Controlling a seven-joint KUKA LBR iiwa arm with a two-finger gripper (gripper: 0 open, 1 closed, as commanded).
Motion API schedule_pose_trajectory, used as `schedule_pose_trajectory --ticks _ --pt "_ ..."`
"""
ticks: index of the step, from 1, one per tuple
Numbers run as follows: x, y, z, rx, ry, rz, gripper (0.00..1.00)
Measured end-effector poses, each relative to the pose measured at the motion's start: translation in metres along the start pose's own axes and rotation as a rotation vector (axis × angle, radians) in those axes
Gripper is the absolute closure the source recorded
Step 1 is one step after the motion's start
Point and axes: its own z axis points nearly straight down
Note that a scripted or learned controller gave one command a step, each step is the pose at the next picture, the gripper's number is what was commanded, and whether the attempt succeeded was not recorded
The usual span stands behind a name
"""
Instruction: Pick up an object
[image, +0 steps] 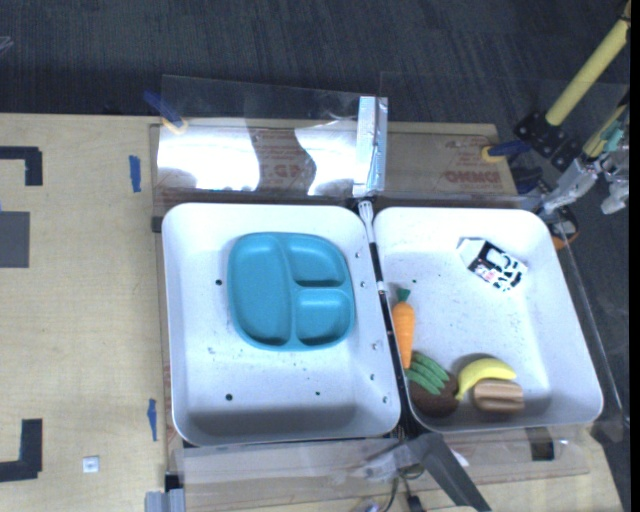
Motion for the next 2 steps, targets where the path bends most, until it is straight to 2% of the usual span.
schedule_pose_trajectory --ticks 1,2 --pt "0.036 0.06 0.104 0.018 0.003 0.234 0.0" --pt "0.045 0.06 0.196 0.019 0.001 0.411 0.0"
